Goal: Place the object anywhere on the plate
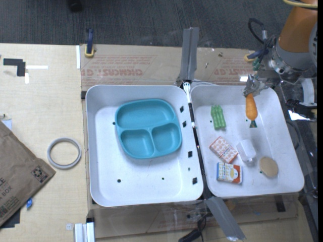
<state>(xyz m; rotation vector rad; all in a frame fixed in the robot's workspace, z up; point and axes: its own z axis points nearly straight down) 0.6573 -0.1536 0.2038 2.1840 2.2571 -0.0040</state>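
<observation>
A blue three-compartment plate (148,112) lies in the left bin (101,135), with nothing on it. In the right bin (282,185), at the far right, an orange toy carrot (251,108) points its green end downward in the view. My gripper (252,91) is at the carrot's top end, and its fingers close on that end. The carrot is well to the right of the plate, across the divider between the bins.
The right bin also holds a green pea pod (217,117), a pink checked packet (223,149), a white piece (246,150), a tan round item (269,166) and a small colourful box (229,173). A tape ring (64,152) and a cardboard box (17,178) lie on the bench at left.
</observation>
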